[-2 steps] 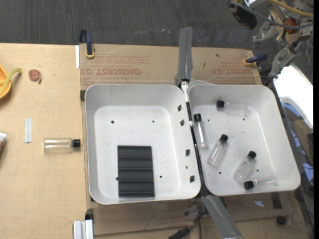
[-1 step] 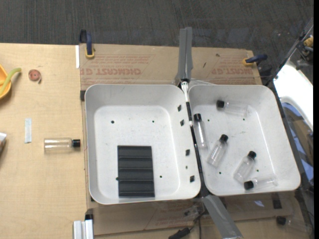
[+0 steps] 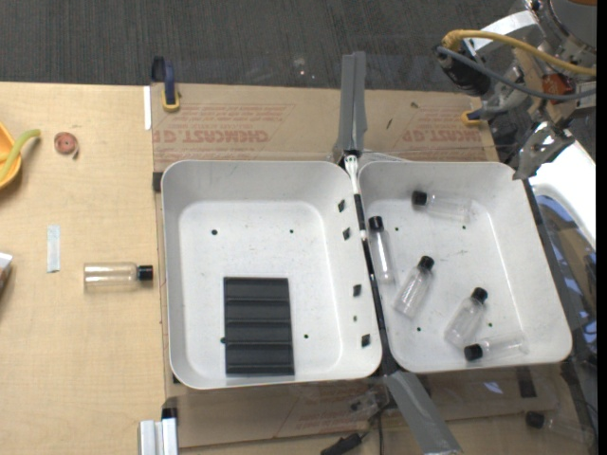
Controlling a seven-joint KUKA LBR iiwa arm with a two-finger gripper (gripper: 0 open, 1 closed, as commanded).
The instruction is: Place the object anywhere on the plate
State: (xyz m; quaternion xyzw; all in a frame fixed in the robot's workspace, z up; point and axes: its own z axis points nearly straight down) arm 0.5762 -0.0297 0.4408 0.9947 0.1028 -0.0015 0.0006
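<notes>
A black ribbed plate [image 3: 257, 326] lies flat in the front part of the left bin [image 3: 190, 207]. Several clear vials with black caps lie in the right bin [image 3: 531, 282]: one at the back [image 3: 441, 204], one along the left wall [image 3: 379, 249], one in the middle [image 3: 414, 285], and others at the front right [image 3: 467, 316]. My gripper [image 3: 534, 153] hangs above the right bin's back right corner, away from all the vials and with nothing seen in it.
Another clear vial [image 3: 116, 274] lies on the wooden bench left of the bins. A yellow object [image 3: 11, 154] and a small red disc [image 3: 64, 142] sit at the far left. Cables [image 3: 493, 50] trail from the arm at the upper right.
</notes>
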